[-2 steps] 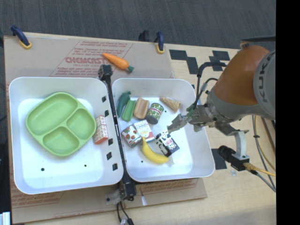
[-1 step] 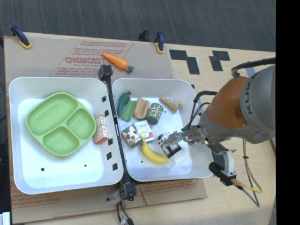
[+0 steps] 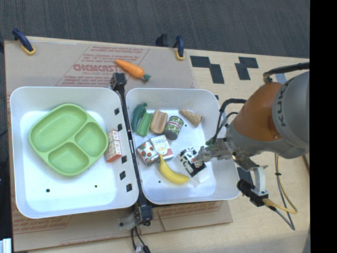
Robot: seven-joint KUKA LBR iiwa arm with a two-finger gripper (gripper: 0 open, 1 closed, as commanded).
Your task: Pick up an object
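Note:
The right bin (image 3: 210, 101) holds several toy foods: a yellow banana (image 3: 171, 174), two small cartons (image 3: 148, 152) (image 3: 162, 146), a green-labelled can (image 3: 174, 126), a tan bread roll (image 3: 158, 121), a green vegetable (image 3: 140, 118) and a brown cone-shaped piece (image 3: 190, 117). My gripper (image 3: 191, 160) is low in this bin, right of the banana, its black and white fingers just above the floor. The arm's orange band (image 3: 259, 115) hangs over the bin's right rim.
The left bin (image 3: 21, 141) carries a green divided plate (image 3: 68, 138) and a red-and-white carton (image 3: 113, 145) by its right wall. A toy carrot (image 3: 131, 69) lies on the cardboard behind the bins. Clamps (image 3: 179, 47) hold the board's rear edge.

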